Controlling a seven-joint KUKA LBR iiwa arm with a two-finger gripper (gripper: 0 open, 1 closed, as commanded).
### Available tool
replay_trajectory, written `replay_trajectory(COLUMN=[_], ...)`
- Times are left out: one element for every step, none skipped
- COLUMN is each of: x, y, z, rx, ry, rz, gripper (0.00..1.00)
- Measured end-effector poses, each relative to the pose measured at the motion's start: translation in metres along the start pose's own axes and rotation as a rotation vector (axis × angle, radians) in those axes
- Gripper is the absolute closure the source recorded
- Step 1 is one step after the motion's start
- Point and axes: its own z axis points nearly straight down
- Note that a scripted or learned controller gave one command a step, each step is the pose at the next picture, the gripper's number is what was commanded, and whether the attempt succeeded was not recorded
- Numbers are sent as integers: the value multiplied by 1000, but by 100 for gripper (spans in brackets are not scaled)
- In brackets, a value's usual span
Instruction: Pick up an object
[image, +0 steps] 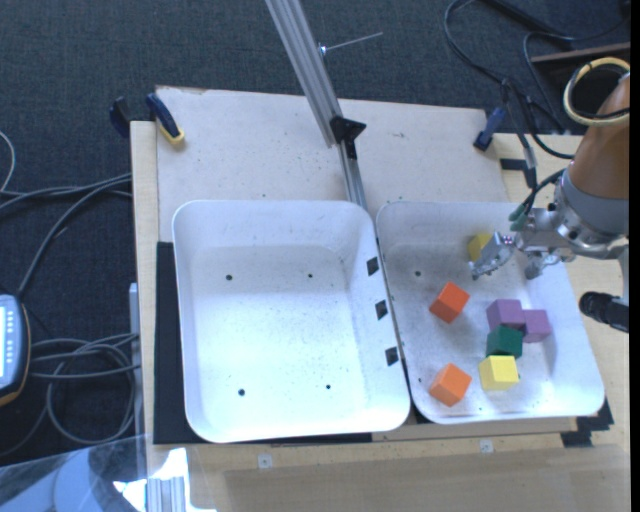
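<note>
The jaws (510, 258) hover by a yellow block (480, 245); whether they're parted I cannot tell. It looks light and rigid. Grip its flat opposite faces.

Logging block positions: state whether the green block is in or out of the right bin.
In. The green block sits inside the right bin, touching the purple blocks.

No legible text, label, brand, number or sign appears on any surface. The device (10, 345) at the far left edge, well apart from the gripper (512, 256), has a pale panel; its markings are too small to read.
</note>
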Motion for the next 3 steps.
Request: replay_trajectory(x=[-4, -5, -5], y=[5, 12, 13], z=[61, 102, 91], rx=[1, -23, -28], ry=[0, -3, -5], rz=[0, -1, 0], gripper=[0, 0, 100])
